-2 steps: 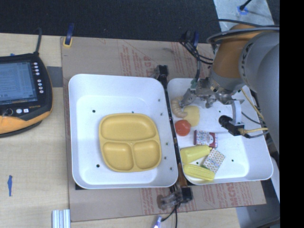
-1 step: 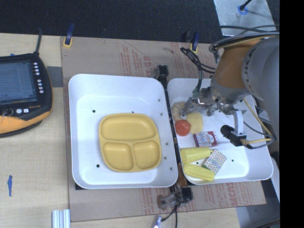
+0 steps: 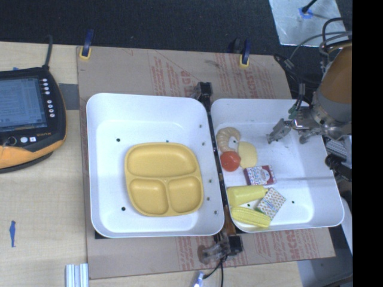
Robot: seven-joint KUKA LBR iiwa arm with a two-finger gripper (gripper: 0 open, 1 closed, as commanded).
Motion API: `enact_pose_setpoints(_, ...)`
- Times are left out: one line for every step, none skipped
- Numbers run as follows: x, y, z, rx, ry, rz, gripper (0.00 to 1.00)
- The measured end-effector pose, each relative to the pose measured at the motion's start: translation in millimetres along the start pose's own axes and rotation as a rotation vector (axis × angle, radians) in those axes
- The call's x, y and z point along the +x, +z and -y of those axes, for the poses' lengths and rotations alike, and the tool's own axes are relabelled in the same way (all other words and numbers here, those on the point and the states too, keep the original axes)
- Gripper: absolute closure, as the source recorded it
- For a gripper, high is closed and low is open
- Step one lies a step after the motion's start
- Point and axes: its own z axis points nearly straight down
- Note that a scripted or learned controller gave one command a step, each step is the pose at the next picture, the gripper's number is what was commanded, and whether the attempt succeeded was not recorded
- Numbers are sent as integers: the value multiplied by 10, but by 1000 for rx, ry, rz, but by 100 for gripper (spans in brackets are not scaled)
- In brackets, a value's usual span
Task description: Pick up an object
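The right bin (image 3: 311, 160) holds several small items along its left side: a tan doughnut-like piece (image 3: 227, 137), a red tomato (image 3: 230, 161), a pale yellow piece (image 3: 248, 154), a red-and-white packet (image 3: 259, 175), a yellow block (image 3: 246, 194), a corn cob (image 3: 250, 217) and a checkered packet (image 3: 271, 202). My gripper (image 3: 292, 131) hangs over the upper right part of this bin, open, its fingers spread with nothing between them. It is well to the right of the items.
The left bin (image 3: 105, 160) carries a yellow divided plate (image 3: 164, 178). A tablet controller (image 3: 27, 112) lies at the far left of the bench. Clamps (image 3: 85, 45) hold the cardboard sheet at its back edge. Bare bin floor lies right of the items.
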Motion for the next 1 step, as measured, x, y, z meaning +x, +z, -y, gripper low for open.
enact_pose_setpoints(840, 517, -143, 4, -6, -1, 0)
